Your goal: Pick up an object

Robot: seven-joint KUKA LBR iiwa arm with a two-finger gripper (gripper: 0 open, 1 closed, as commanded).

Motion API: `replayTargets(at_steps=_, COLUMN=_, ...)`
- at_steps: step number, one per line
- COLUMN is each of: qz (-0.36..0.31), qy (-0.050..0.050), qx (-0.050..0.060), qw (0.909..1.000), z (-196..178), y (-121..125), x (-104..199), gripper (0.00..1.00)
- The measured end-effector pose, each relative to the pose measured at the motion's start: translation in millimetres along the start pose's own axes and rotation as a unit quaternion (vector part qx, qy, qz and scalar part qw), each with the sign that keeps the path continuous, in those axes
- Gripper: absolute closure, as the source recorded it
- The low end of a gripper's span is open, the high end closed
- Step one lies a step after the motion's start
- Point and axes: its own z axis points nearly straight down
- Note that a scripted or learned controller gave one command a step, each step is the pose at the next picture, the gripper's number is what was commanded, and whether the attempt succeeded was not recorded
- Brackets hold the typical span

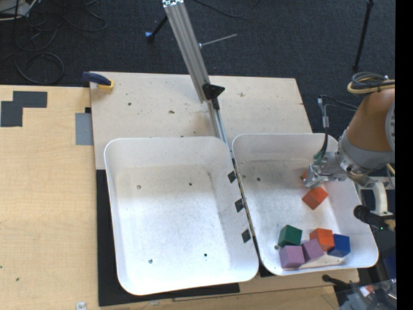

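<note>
In the right bin (271, 148), my gripper (316, 181) hangs from the grey and orange arm (369, 124) over the bin's right part. Directly under its tip is an orange-red block (314, 197), tilted, touching or nearly touching the gripper. A small orange patch (304, 173) shows at the gripper's left side. Near the bin's front lie a green block (290, 235), two purple blocks (292, 256) (313, 248), an orange block (322, 237) and a blue block (340, 245), clustered together.
The left bin (129, 154) lies beside the right one, with a divider and black clips (239, 205) between them. A slanted aluminium pole (191, 50) rises behind the bins. A blue and yellow clamp (98, 79) sits at the board's far left corner.
</note>
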Motion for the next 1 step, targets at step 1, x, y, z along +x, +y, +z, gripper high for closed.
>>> replayTargets(at_steps=1, qz=-0.004, qy=0.004, qx=0.009, qw=0.9999, z=-43.6, y=5.9, x=-4.5, gripper=1.00)
